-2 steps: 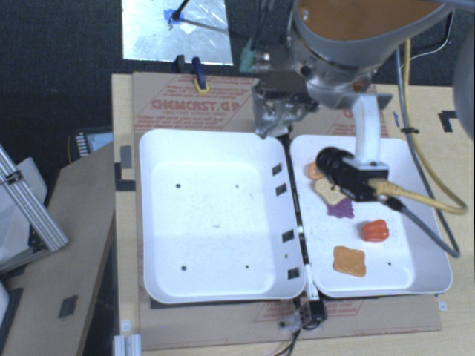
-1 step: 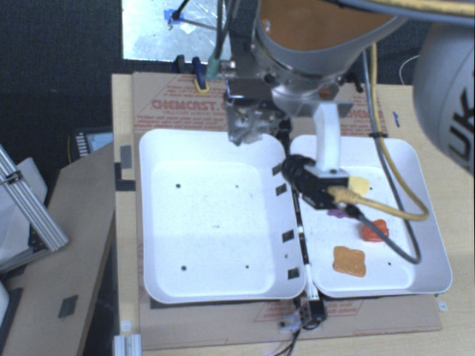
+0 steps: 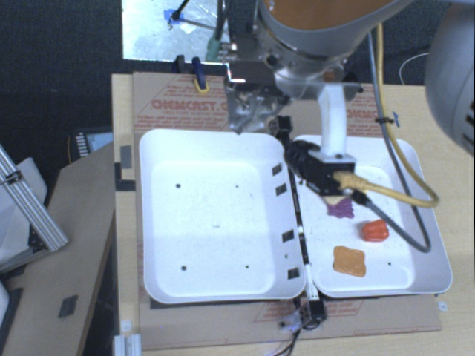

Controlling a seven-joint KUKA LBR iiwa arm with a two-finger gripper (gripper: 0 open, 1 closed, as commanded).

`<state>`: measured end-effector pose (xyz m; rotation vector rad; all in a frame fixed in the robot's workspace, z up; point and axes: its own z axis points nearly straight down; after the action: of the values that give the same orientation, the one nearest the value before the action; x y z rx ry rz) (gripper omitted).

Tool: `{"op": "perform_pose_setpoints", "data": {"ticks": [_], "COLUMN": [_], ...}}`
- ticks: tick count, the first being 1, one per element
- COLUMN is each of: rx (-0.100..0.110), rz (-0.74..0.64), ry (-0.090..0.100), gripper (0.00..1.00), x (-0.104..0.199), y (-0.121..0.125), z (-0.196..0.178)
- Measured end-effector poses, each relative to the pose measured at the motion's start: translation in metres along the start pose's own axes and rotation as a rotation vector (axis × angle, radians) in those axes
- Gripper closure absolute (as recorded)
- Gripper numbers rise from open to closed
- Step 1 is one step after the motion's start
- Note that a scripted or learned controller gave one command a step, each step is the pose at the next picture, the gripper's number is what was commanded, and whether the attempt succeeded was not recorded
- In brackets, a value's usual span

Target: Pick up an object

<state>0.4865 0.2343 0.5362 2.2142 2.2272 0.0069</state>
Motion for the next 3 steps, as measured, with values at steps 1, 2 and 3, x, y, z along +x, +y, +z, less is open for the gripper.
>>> {"op": "perform_pose_setpoints", "data": {"ticks": [1,2,3], "rx": [0.002,0.0,0.008], "rz": [0.0,-0.005,0.007], "ry": [-0.001,0.001,-0.005], "gripper": [0.0,1.0,1.0], "x": [0.0,0.0,-0.001], "y": [0.0,0.0,0.059], "z": [0.001,-0.01,0.069]}}
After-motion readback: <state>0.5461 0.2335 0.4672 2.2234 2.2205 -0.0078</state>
